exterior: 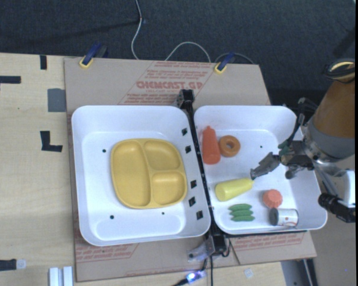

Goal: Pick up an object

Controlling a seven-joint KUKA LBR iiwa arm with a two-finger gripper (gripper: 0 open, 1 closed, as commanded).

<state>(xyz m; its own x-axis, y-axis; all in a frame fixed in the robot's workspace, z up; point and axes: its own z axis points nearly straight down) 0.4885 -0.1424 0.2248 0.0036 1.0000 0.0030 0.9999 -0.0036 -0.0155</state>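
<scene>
While the hand [273,163] hangs spread and empty just right of the yellow corn [233,188], I judge a descent could nudge the corn against the green pod [241,212], spoiling the grasp.

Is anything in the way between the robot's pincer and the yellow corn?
Nothing visible. The pincer hangs just right of the yellow corn, with bare white bin floor between them; the orange ball lies off to the side.
</scene>
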